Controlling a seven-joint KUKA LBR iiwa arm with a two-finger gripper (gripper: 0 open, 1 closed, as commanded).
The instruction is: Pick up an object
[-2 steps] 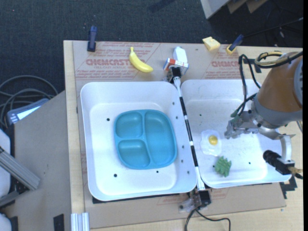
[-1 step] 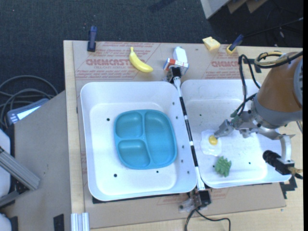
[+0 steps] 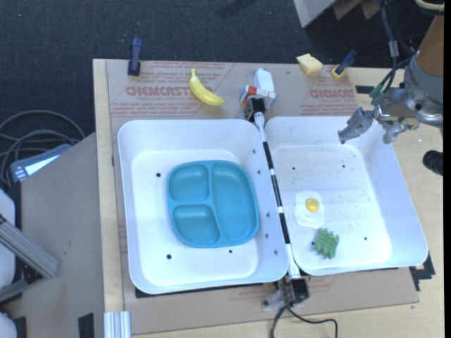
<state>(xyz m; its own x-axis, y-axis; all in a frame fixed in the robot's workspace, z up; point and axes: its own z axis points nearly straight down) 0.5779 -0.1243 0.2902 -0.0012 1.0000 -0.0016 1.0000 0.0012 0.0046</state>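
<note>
We see two bins side by side on the bench: the left bin holds a divided tray near its middle, while the right bin holds a fried egg with a leafy sprig just in front of it, both toward its near left. Behind the bins, a banana lies left of a small carton, with a wedge farther right. The gripper hangs above the right bin's far edge.
</note>
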